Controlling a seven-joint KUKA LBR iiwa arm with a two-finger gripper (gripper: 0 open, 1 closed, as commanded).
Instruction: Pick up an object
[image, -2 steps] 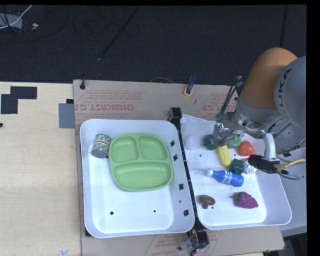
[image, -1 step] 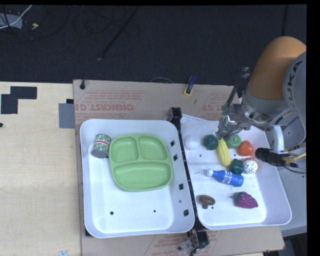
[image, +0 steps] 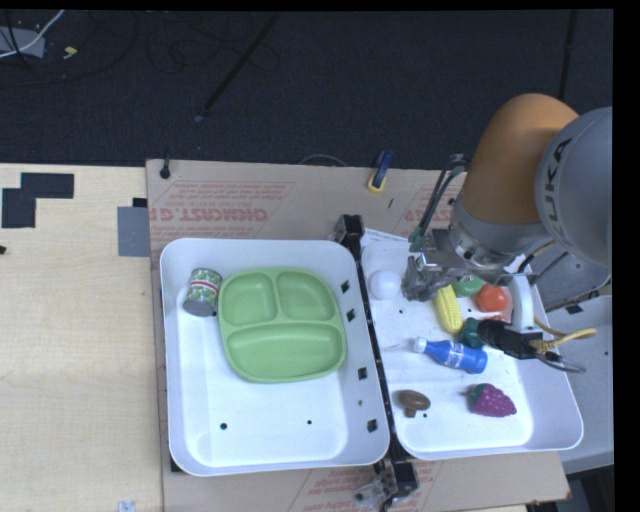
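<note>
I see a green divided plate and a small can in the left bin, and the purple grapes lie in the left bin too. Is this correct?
Not quite. In the camera view the purple grapes lie in the right bin. The green divided plate and the small can are indeed in the left bin.

A pale wooden bench carries a brown cardboard sheet with red print. On the sheet sit two white bins side by side, touching: the left bin and the right bin. A blue-yellow clip grips the sheet's far edge.
</note>
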